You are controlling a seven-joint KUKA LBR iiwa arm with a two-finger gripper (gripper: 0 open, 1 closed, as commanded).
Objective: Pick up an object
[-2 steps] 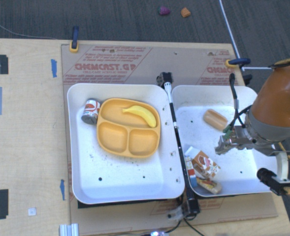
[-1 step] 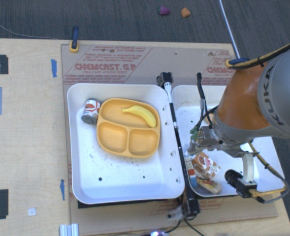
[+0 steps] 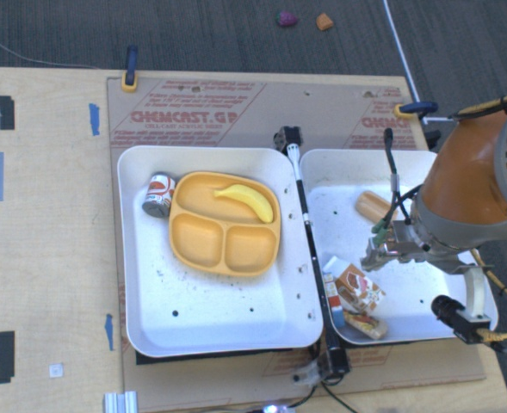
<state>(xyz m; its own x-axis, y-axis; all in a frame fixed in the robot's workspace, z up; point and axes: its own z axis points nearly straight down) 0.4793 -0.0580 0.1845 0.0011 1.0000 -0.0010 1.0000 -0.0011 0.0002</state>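
In the right bin (image 3: 348,179) lie a tan cylinder-shaped piece (image 3: 373,205) near the middle and a crumpled snack packet (image 3: 357,288) by the front left corner, with a smaller wrapped item (image 3: 364,323) just in front of it. My gripper (image 3: 380,249) hangs low over the right bin, between the tan piece and the snack packet, reaching in from the right under the orange band (image 3: 468,175). Nothing shows between its tips.
The left bin (image 3: 141,282) holds a yellow divided plate (image 3: 223,235) with a banana (image 3: 246,200) in its far compartment, and a small crushed can (image 3: 157,194) at the plate's left. A black divider rail (image 3: 305,222) runs between the bins. Clamps sit on the board's far edge.
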